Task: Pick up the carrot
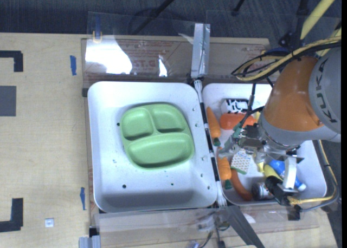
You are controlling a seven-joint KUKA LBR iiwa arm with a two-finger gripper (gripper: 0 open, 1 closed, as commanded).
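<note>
Wrist and gripper (244, 147) are seen low over the right bin (320, 187). Just left, the carrot (213, 122) lies lengthwise along the bin's left wall.

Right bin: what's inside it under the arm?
The right bin holds a clutter: an orange carrot-like piece along its left wall, another lower down, a red item and a blue one. The arm covers the bin's middle.
</note>
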